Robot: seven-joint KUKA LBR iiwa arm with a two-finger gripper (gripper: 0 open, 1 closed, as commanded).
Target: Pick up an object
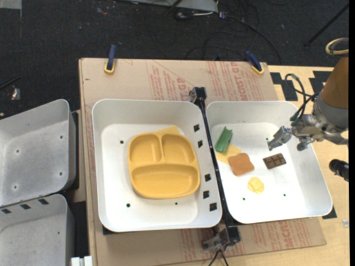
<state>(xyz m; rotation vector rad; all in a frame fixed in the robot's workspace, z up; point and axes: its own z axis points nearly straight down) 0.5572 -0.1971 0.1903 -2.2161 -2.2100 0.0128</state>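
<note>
Here, the gripper (279,138) hangs over the upper right part of the right bin (310,204), reaching in from the right edge. Finger state: cannot tell; at this slant the tip blurs into a single grey shape. Nothing visible in it.

Candidates all lie in that same bin. Nearest is the brown chocolate piece (274,161), just below the gripper tip and slightly toward the arm's side; its long axis runs roughly left-right with a slight upward tilt at the right end. Farther left sits the tan toast-like piece (241,163), lying partly on a pale yellow slab. Green wedge (223,139) lies to the left, standing steeply, top tipped right. Small yellow lump (255,185) is lower down, well apart from the tip.

Left bin (105,148) holds the yellow divided plate (164,165), far across the divider.

Judgement: the short drop goes to the chocolate piece, closing across its narrow width.
</note>
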